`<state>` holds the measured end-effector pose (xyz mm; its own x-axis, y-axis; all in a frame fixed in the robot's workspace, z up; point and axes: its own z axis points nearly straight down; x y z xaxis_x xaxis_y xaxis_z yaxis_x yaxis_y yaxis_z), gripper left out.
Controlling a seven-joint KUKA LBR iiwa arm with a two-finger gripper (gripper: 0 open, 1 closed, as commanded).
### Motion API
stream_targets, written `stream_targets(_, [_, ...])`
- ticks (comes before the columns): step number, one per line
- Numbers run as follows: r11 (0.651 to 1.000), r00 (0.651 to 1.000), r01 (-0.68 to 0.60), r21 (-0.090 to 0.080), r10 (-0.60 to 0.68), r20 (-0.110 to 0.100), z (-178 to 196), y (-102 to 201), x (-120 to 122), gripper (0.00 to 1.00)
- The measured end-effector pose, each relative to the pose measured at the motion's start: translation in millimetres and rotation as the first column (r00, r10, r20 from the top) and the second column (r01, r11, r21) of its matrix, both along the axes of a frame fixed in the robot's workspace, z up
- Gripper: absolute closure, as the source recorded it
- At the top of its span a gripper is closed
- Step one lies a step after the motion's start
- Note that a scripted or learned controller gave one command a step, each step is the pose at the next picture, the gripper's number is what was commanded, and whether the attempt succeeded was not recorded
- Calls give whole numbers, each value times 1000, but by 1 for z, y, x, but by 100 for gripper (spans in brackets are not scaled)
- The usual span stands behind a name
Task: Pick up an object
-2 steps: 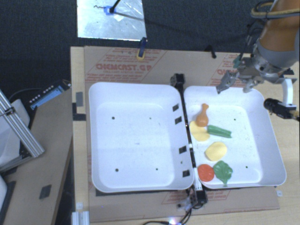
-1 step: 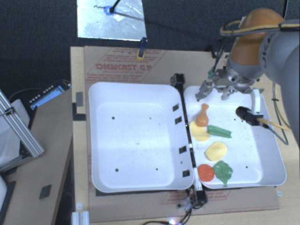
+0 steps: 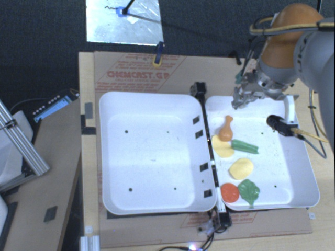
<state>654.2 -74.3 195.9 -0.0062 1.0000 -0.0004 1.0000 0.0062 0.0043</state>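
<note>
We find the candidate objects grouped in the right bin (image 3: 301, 166), along its left side near the divider. An orange pear-shaped piece (image 3: 226, 130) lies uppermost, touching a flat pale yellow piece (image 3: 222, 147); a green stick-like piece (image 3: 245, 147) lies just beside both. Below them sit a rounded yellow piece (image 3: 241, 168), a red round piece (image 3: 230, 192) and a green leafy piece (image 3: 249, 192), the last two touching. The left bin (image 3: 152, 150) adjoins it.

We judge these to be small moulded toy foods: light, fairly stiff, smooth-skinned and liable to slip or roll under a closing finger. None looks fragile. The orange piece seems the nearest prospect; we would take it across its broad lower body, not the narrow neck. The green stick offers a simple grasp across its short width. The flat yellow piece lies low against the floor and would be hard to get under.

The arm enters from the right, its orange band high at the upper right, wrist angled down and leftward. The gripper (image 3: 242, 99) hangs over the bin's upper left corner, above and apart from the orange piece. We cannot tell how the claw is set; nothing is seen held in it.
</note>
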Motion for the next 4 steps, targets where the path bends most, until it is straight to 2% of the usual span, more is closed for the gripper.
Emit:
stream_targets(1, [1000, 1000, -4, 3, 4, 1, 66, 80, -14, 100])
stream_targets(2, [1000, 1000, -7, 4, 7, 6, 128, 164, 16, 100])
stream_targets(3, [1000, 1000, -7, 4, 7, -3, 98, 275, 13, 100])
stream_targets(4, [1000, 1000, 1, 2, -1, -1, 106, 287, 15, 100])
